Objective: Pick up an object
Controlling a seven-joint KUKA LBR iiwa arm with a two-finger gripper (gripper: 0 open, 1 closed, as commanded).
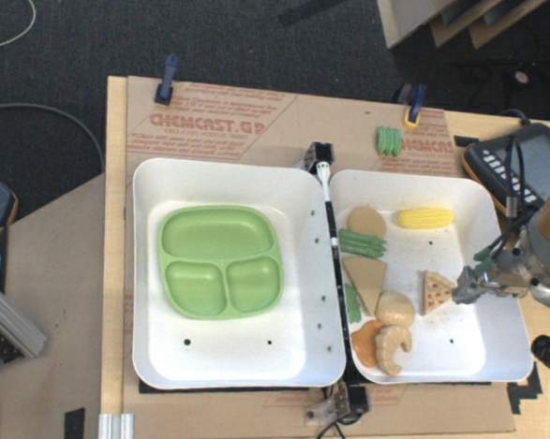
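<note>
Beside pizza slice (435,293), gripper (465,288)

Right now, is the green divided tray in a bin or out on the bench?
In: the green divided tray lies flat inside the left bin.

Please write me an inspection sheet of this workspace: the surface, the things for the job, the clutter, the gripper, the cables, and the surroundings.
Surface: brown board with red print, bearing the left bin and the right bin side by side.
Job's things: in the right bin, a corn cob, a pizza slice, green beans, and pale food pieces near the front.
Clutter: a green divided tray in the left bin; a small green item on the board behind the right bin.
Gripper: the gripper is low in the right bin, beside the pizza slice; no grasp visible.
Cables: white cord on the floor, far left; dark cables on the arm.
Surroundings: dark carpet; blue clamps on the board's back edge.
</note>
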